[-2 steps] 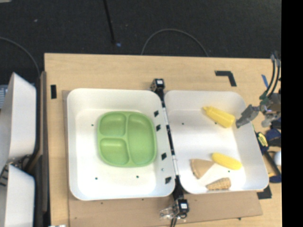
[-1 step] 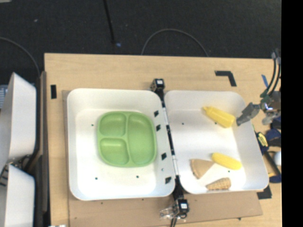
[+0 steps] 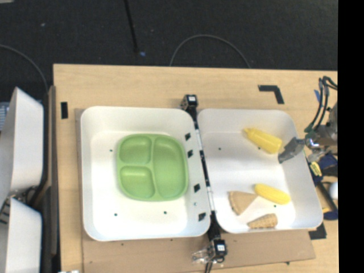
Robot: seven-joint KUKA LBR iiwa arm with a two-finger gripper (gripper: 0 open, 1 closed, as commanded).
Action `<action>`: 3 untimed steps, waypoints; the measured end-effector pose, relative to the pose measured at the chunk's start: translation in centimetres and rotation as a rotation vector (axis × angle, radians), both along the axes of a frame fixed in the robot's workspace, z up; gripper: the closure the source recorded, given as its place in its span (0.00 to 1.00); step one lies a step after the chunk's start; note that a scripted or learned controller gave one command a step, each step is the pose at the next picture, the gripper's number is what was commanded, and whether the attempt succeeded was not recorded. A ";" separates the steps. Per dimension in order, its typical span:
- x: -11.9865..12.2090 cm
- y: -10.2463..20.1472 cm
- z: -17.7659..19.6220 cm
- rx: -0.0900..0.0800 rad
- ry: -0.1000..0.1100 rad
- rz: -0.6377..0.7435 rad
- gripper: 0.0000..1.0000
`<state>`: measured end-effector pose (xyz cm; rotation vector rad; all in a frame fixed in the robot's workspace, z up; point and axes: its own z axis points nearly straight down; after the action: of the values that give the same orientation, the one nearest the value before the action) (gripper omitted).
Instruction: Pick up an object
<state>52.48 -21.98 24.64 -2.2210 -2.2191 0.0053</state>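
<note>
- Nearest the camera, at about five o'clock in the right-hand shallow white bin (image 3: 227,220), lies a small tan wedge-shaped piece (image 3: 263,222), close to the near rim.
- Just beyond it, a larger tan triangular slice (image 3: 241,201) sits beside a bright yellow, lemon-shaped plastic piece (image 3: 272,194); the two look to be touching, or very nearly.
- In the left-hand shallow white bin (image 3: 96,220), a green plastic divided plate (image 3: 152,167) with three compartments lies flat at the centre.
- At three o'clock, over the right bin's right rim, the grey gripper (image 3: 291,149) reaches in from the edge. It is small and blurred here, so whether it is parted or closed cannot be told; nothing can be made out in its grasp.
- Farther back, at about one o'clock in the right bin, a yellow plastic bottle-shaped object (image 3: 263,139) lies on its side, just beside the gripper's tip at its ten o'clock, apparently not touching.
</note>
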 end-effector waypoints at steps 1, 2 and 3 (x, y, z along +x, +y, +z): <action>-0.4 -0.4 -6.2 0.000 0.000 0.000 0.00; -1.0 0.4 -11.6 0.001 0.000 -0.001 0.00; -0.7 0.3 -10.1 -0.001 -0.009 -0.004 1.00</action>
<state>51.75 -21.69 14.54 -2.2313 -2.2194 -0.0039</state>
